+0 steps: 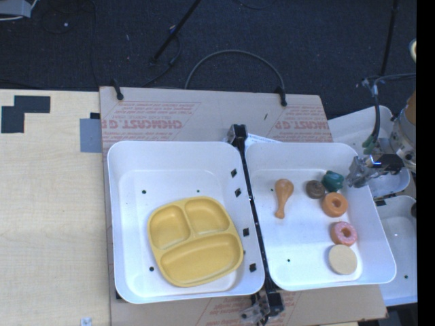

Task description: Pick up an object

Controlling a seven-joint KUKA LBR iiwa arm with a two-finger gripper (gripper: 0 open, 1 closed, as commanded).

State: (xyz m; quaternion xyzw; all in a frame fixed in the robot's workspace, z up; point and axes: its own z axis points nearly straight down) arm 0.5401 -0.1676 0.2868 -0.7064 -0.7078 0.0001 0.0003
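Where the right bin (299, 277) serves as landmark: left bin (129, 182) adjoins it, holding yellow divided tray (195, 241) | inside right bin: drumstick (282, 195), orange doughnut (334, 204), cream disc (342, 259), pink doughnut (344, 233), teal piece (333, 179) | pincer (358, 172) at its upper right rim; opening cannot be determined.

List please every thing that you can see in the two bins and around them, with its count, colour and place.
White bins: 2, side by side on a cardboard sheet
Divided plate: 1, yellow, left bin
Toy drumstick: 1, tan, right bin, near its middle
Round piece: 1, brown-grey, right bin, right of the drumstick
Teal object: 1, right bin, by the gripper
Donut: 1, orange, below the teal object
Frosted donut: 1, pink, lower right
Disc: 1, cream, lowest in the right bin
Gripper: 1, grey, right edge of the right bin
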